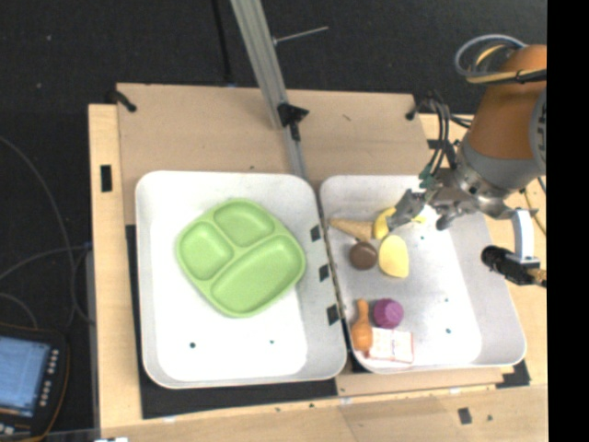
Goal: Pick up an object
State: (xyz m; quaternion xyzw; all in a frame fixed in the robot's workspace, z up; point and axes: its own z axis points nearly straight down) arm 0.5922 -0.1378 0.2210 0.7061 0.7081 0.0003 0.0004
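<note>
Gripper (pixel 425 206) hangs open over the right bin (pixel 465 274), holding nothing, with the yellow toy (pixel 391 247) just below-left of its fingers and touching the cone (pixel 352 229), so the pick remains undone.

The two white bins (pixel 230 362) look like smooth, matt plastic; the green divided plate (pixel 241 258) is slightly glossy plastic; the desk (pixel 202 122) is bare, matt wood.

arm (pixel 502 127) reaching from right, gripper (pixel 425 205) pointing down-left.
</note>
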